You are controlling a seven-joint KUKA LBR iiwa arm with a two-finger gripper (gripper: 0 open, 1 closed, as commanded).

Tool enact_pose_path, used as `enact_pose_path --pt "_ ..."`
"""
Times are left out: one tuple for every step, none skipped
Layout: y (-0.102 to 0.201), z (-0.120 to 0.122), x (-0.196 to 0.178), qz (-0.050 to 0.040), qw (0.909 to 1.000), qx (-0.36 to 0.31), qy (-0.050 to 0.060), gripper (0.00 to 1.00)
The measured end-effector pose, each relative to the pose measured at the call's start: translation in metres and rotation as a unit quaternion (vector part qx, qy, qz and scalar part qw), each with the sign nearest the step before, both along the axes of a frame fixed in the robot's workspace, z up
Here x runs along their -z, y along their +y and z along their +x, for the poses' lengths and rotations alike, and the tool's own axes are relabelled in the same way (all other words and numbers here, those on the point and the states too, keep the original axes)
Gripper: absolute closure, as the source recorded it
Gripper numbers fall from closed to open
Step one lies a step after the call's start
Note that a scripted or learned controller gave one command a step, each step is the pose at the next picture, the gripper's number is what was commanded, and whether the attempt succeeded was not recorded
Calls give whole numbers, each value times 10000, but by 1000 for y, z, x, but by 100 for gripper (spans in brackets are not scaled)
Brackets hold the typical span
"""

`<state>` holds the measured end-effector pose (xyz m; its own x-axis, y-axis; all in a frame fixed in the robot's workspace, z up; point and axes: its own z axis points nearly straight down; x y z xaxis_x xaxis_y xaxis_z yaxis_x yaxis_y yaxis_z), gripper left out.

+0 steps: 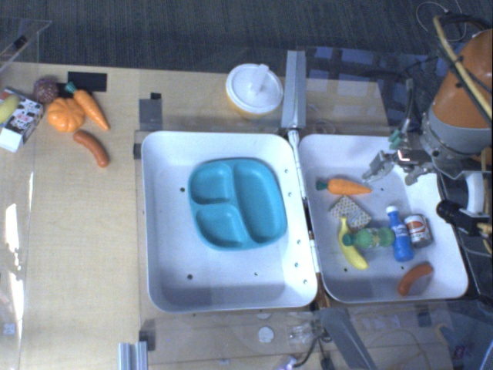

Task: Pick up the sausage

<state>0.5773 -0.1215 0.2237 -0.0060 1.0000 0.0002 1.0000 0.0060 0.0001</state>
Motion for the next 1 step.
enact_pose_path --pt "-28 -42 122 -9 9963 859 -83 0"
